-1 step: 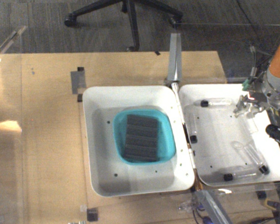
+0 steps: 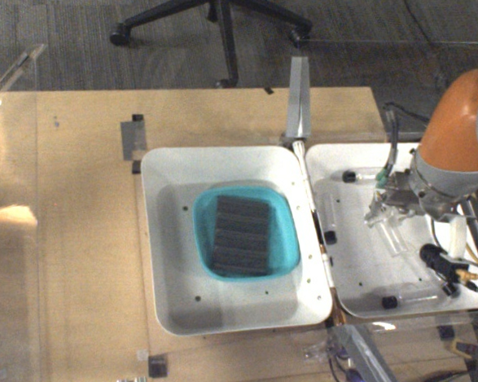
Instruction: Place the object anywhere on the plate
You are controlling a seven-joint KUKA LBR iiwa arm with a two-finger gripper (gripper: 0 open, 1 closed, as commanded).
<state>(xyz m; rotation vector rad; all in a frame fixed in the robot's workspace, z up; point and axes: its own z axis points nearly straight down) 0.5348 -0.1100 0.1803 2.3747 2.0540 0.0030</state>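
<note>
Camera view: dark ridged object (image 2: pixel 242 231) already lies on the teal plate (image 2: pixel 287 240); gripper (image 2: pixel 385 217) hangs splayed, empty.

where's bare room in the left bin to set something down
Bare floor rings the plate in the left bin: widest along the near wall and the left wall. The dark block covers most of the plate. The right bin is crowded by the arm.

Two white bins (image 2: pixel 220 159) (image 2: pixel 343 158) (side by side); one blue plate (image 2: pixel 284 224); one dark ridged block (image 2: pixel 242 235).
</note>
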